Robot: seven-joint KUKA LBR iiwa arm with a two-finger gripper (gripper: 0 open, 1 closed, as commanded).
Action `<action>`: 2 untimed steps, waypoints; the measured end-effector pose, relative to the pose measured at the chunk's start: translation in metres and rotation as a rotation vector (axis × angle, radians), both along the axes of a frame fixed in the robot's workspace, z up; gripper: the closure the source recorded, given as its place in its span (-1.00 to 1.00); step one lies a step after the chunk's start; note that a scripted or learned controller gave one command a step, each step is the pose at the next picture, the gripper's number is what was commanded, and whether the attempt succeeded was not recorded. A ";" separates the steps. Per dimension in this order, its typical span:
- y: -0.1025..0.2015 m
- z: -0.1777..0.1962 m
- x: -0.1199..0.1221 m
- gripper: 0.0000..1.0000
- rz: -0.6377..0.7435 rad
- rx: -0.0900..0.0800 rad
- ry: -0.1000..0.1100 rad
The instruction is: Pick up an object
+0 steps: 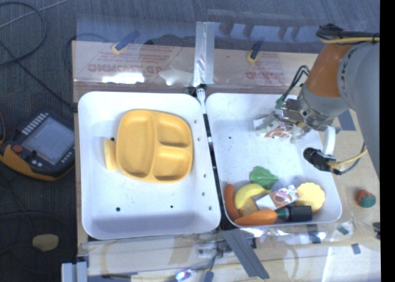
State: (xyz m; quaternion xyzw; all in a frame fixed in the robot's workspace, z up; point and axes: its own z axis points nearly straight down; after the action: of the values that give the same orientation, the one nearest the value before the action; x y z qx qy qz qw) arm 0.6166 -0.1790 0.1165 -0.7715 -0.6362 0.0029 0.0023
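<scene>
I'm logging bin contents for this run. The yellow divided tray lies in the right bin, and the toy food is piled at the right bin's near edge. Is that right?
Not quite. The camera view shows the yellow divided tray lying in the left bin, not the right one. The rest holds: the toy food is piled at the near edge of the right bin.

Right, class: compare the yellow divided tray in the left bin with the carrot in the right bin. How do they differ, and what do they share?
The yellow divided tray is broad, flat and split into compartments; the carrot is slim, tapered and orange. The tray lies alone near the middle of the left bin; the carrot lies in a cluster of toy food at the near edge of the right bin. Both rest on a bin floor, apart from the gripper.
</scene>
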 end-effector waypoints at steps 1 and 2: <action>0.000 0.006 0.000 1.00 0.000 0.002 0.005; 0.000 0.006 0.000 -1.00 0.000 0.002 0.005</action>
State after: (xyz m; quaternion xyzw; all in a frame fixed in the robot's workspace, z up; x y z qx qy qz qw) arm 0.6161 -0.1790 0.1223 -0.7715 -0.6362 0.0041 0.0046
